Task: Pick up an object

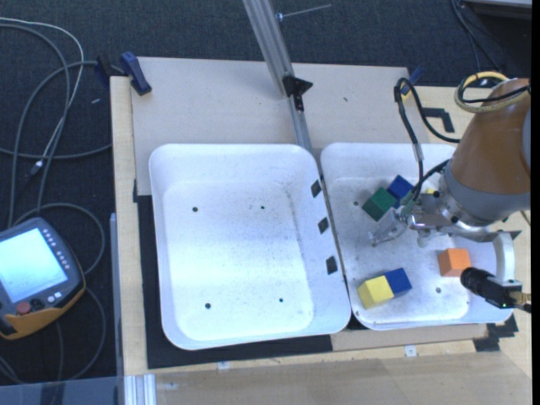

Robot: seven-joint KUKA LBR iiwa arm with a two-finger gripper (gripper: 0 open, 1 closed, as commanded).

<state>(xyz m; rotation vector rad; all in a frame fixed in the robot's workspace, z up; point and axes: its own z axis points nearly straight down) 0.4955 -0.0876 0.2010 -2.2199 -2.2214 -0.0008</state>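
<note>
**Camera view: gripper low in the right bin, risk of a miss or a shove**

Camera view looks down on the right bin (439, 315), where the gripper (390, 229) hangs low beside the green block (379, 203) and the blue block (400, 186). Its thin fingers (381, 234) look slightly apart with nothing between them, though they are small and hard to read. The orange block (454, 261) and the yellow-and-blue block (385, 287) lie well apart from it. Closing here would likely catch nothing; sliding sideways could push the green block into the blue one. The left bin (169, 163) sits alongside.
</note>
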